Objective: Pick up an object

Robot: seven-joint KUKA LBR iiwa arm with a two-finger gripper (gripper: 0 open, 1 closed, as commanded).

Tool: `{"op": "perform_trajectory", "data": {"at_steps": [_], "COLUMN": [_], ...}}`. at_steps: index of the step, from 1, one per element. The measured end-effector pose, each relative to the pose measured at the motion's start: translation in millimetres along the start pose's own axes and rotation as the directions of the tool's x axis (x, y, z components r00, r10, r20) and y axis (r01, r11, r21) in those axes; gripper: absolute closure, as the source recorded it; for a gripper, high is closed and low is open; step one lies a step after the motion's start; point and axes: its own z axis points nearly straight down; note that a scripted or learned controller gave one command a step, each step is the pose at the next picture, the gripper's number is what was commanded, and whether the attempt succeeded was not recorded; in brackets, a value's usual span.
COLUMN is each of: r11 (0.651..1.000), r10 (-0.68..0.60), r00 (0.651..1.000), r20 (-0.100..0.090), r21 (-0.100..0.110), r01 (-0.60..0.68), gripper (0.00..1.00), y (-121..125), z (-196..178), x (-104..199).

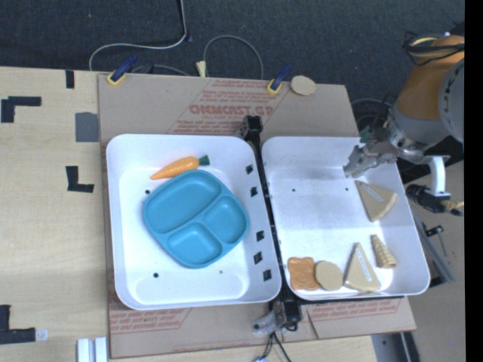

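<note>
I am the arm, and I reach in from the right side. My gripper (361, 161) hangs over the back part of the right bin (317, 202), near its right wall. I cannot tell if my gripper is open or closed from here. I see nothing in it.

Just beside my gripper, a bit toward the front, lies a tan wedge (377, 200). It sits flat on the bin floor by the right wall. My gripper is not touching it, as far as I can see.

More things lie along the front of the same bin. There is a brown toast (302, 273) on the left. A round cookie (329, 275) touches it. Next to the cookie is a pale triangle (362, 270). A little cone (383, 252) lies just beside the triangle, close to the right wall.

The left bin (124, 225) holds a blue plate (196, 219) with three parts. An orange carrot (175, 167) lies just behind the plate, with its green end pointing right.

Both bins sit side by side on a brown cardboard sheet (226, 108). A small round tan disc (303, 85) lies on the cardboard behind the right bin, well apart from everything else.
</note>
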Motion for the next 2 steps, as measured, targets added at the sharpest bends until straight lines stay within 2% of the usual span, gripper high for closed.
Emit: {"op": "perform_trajectory", "data": {"at_steps": [1,2], "r11": [1.0,1.0], "r10": [0.0,-0.001], "r00": [1.0,1.0], "r20": [0.0,0.003], "r21": [0.001,-0.009], "r01": [0.0,0.001], "gripper": [0.0,0.0], "y": [-0.2,43.1], "z": [0.5,-57.0], "x": [0.0,-21.1]}}
